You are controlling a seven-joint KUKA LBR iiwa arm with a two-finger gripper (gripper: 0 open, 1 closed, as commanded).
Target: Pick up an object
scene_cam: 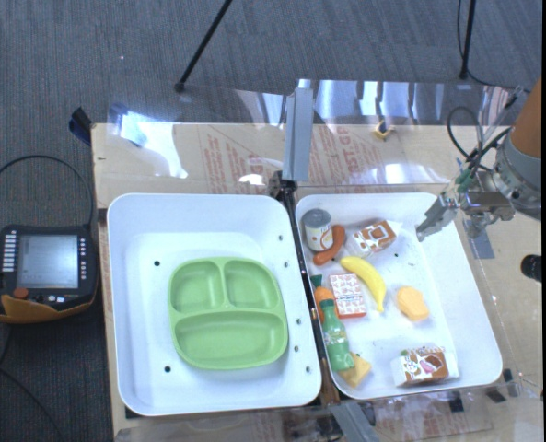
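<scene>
I see a glossy green plastic divided plate in a smooth white plastic bin, and a shiny metal-lidded can nearby.

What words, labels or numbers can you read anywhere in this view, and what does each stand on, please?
None can be read for certain.
Red print on the bench board: too blurred.
Can label: too small.
Small cartons: printing too small.
Green bottle label: unreadable.
Handheld pendant screen: blurred.

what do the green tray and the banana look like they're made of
The tray: likely moulded plastic, one even matte pale green, with rounded divider ridges. The banana: probably a plastic toy, uniformly bright yellow and smooth, with no spots, though the view can't rule out real fruit.
</scene>
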